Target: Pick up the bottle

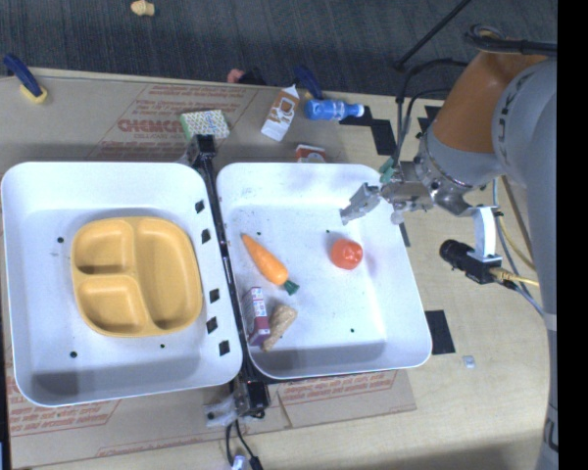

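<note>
Across the bench: two white bins lie side by side on cardboard, their inner rims meeting along a black strip.
Arm (490, 116): grey with an orange band, it reaches in from the right, above the right bin's upper right corner.
Left bin (29, 292): holds one yellow divided tray (137, 274), with bare white floor around it.
Right bin (392, 302): its middle and lower right floor are open; the objects sit towards the left wall and centre.
Gripper (358, 209): just inside the right bin's upper right rim, fingers slightly apart with nothing between them.
Carrot (266, 259): lies at a slant near the left wall.
Bottle (259, 314): small, lying by the right bin's left wall, below the carrot, touching a tan piece (281, 323).
Tomato (346, 253): just below the gripper, apart from it.
Behind the bins: a blue bottle (331, 111) lies on the cardboard.
</note>
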Controlling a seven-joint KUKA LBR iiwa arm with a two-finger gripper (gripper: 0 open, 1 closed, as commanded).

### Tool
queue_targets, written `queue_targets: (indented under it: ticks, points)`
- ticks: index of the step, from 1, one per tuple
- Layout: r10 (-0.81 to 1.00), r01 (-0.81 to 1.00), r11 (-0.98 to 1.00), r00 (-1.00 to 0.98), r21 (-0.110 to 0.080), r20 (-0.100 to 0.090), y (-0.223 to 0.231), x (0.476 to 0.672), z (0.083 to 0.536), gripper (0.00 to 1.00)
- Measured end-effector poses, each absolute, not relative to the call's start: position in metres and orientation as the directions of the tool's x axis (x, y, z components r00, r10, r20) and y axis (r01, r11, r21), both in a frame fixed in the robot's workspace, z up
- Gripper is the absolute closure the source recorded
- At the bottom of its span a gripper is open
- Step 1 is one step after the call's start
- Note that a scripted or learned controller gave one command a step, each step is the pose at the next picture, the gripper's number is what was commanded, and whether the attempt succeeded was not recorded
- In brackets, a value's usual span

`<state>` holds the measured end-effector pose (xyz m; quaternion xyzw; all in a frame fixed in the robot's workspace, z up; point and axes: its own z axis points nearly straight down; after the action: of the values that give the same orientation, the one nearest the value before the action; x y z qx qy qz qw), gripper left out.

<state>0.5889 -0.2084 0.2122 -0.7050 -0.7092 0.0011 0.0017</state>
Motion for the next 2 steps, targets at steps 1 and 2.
queue_targets:
  ticks: [1,2]
  points:
    - [0.935,0.935,-0.356,0.356,-0.009,0.009,-0.198,0.657,0.091,0.00]
    - [0.937,0.937,-0.348,0.348,-0.009,0.003,-0.200,0.657,0.102,1.00]
